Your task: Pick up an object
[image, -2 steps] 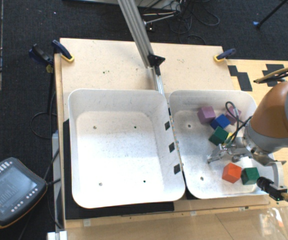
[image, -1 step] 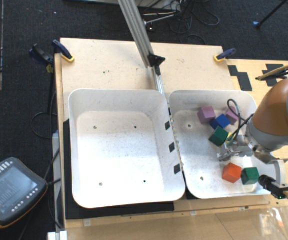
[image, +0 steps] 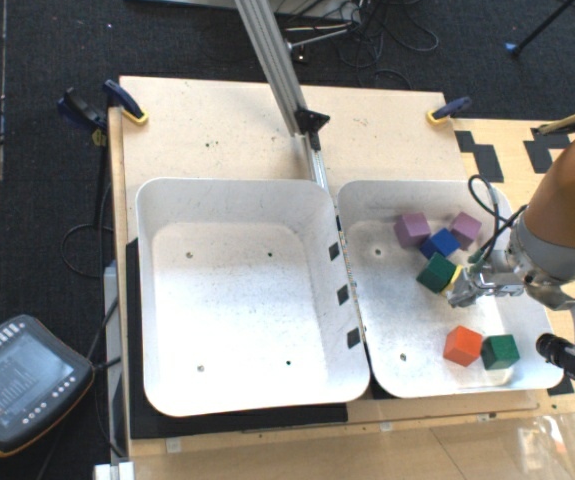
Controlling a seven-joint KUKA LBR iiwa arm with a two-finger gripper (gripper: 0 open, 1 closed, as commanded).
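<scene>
I read the gripper [image: 464,290] in the right bin [image: 387,378], just beside the dark green cube [image: 435,272] near the bin's far-right corner; its finger state I cannot tell. The cube appears rigid and light; I would grasp two opposite flat faces.

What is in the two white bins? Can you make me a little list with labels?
left bin: no blocks seen in it
right bin: six blocks
purple blocks: two, one at the far side, one to its right
blue block: between the purple ones, a little nearer
green blocks: one just below the blue, one at the near right
orange block: touching that second green one
gripper: low over the right bin, beside the first green block
</scene>
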